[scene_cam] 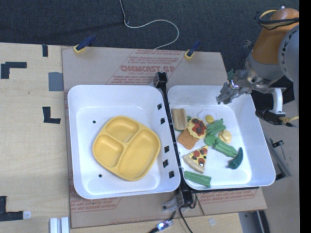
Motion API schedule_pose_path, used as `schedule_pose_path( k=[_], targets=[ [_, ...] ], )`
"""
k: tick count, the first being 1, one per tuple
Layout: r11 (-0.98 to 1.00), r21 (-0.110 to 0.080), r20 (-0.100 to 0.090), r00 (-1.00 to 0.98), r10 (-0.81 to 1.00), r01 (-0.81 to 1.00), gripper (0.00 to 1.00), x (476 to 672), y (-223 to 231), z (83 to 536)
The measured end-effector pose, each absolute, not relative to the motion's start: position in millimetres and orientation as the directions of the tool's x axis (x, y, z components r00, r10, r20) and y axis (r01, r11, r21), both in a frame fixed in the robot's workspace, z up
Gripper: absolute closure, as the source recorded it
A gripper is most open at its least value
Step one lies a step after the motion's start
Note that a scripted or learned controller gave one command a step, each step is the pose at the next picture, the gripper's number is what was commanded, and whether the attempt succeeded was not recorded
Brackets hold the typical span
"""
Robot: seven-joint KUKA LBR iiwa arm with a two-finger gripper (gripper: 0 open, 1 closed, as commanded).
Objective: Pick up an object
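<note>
Cardboard under two white bins, dark carpet behind. Left bin point(77, 130) has a yellow divided plate point(126, 147); right bin point(257, 149) holds a heap of toy food near its middle: pizza slice point(197, 159), green bean pod point(198, 178), teal piece point(235, 160), more packed together. These look like light, stiff, slick plastic, so an edge pinch on the pod or the teal piece, both lying apart from the heap, seems easiest. The gripper point(226, 95) hangs over the right bin's far rim, nothing in it; can't tell how wide it's spread. Open floor shows along the bin's right side.
</note>
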State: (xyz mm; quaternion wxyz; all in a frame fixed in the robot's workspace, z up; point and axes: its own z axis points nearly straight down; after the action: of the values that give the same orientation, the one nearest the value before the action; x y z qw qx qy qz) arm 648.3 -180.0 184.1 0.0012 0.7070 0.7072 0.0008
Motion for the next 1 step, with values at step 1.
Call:
schedule_pose_path(
  k=[1],
  targets=[
    [0.001,0.004,-0.001,-0.001,1.0,1.0,1.0,649.5,-179.7,227.7]
  ],
)
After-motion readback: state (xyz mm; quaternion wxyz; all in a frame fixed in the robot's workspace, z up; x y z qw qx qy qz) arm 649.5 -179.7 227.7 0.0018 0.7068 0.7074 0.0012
